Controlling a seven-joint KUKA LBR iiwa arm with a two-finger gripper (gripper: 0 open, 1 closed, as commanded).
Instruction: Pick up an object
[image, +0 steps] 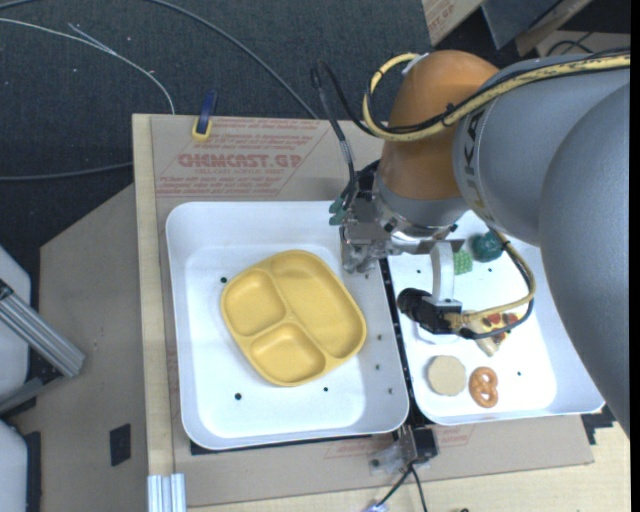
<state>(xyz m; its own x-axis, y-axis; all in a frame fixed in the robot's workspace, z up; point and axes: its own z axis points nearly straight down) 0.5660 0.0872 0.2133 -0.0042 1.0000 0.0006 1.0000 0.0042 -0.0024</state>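
- You've got the gripper (358, 252) at frame centre, just above mid-height, low over the upper right corner of the L bin (190, 260), right by the wall between the two bins.
- Jaws: you can't tell whether they're spread or closed; the wrist covers them from this angle.
- The grey arm w/ its orange band comes in from the upper right and hides the top of the R bin (545, 385).
- Pickable things, L bin: one yellow tray (292, 315) w/ three compartments, lying flat mid-bin and turned at an angle. Its upper right edge sits just below-left of the gripper; you can't tell if they touch.
- Pickable things, R bin, lower part: a tan disc (447, 376) w/ a pretzel (483, 386) just right of it, close but apart.
- R bin, upper part: a green piece (463, 262) and a teal piece (487, 246) near each other, right of the gripper under the arm's edge. Both are too small to ID.
- Both bins sit on a cardboard sheet (260, 150) w/ red print; a blue-yellow clip (204, 115) is at its top edge, upper left of frame.
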